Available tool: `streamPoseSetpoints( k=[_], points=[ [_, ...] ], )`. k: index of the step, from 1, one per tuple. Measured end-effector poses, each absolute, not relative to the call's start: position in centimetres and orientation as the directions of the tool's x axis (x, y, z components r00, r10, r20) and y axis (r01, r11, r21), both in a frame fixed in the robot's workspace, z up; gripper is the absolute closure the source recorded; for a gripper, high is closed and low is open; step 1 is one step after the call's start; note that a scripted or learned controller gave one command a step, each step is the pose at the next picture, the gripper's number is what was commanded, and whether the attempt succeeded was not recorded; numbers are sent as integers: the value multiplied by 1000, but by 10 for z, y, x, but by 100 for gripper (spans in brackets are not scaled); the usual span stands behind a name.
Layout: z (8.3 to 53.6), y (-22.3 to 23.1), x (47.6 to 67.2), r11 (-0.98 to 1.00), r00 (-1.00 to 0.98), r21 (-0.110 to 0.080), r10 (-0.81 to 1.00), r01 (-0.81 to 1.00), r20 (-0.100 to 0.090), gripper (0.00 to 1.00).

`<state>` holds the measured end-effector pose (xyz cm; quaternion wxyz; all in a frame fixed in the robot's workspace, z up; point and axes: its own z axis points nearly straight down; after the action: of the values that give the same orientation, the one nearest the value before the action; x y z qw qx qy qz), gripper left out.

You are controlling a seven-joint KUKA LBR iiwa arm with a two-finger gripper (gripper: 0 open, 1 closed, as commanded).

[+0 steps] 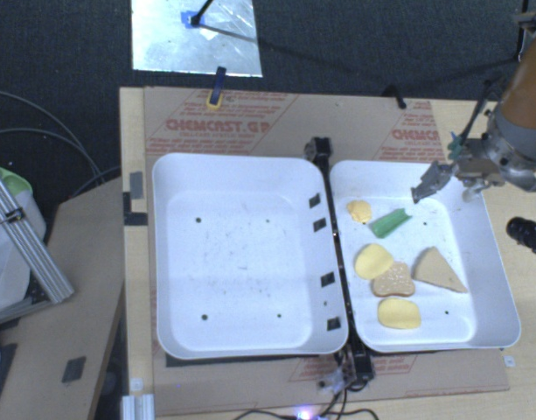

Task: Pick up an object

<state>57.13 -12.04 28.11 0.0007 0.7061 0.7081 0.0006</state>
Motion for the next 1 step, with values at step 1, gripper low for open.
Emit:
streamPoseSetpoints(
  k=[1],
  points=[
    [159,-95,542,2,-2,-10,1000,1000,3,0]
  ],
)
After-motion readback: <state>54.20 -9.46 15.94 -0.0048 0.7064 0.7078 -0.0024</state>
